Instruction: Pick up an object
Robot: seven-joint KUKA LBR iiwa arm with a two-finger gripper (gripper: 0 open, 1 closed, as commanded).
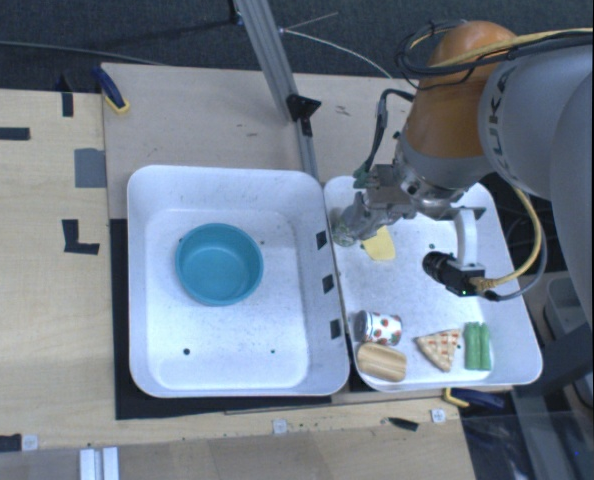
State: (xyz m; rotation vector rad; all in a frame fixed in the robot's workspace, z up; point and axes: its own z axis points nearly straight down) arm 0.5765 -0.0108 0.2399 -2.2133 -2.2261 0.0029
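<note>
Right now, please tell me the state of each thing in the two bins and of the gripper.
blue bowl: upright, alone in left bin.
yellow piece: in right bin, under the gripper.
small can: lying on its side.
bread roll: lying flat.
pizza slice: lying flat.
green item: lying flat.

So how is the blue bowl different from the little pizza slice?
The blue bowl is round and hollow; the pizza slice is a flat triangle. The bowl is far bigger than the slice. The bowl sits alone in the left bin, while the slice lies among other items in the right bin. Both rest untouched by the gripper.
</note>
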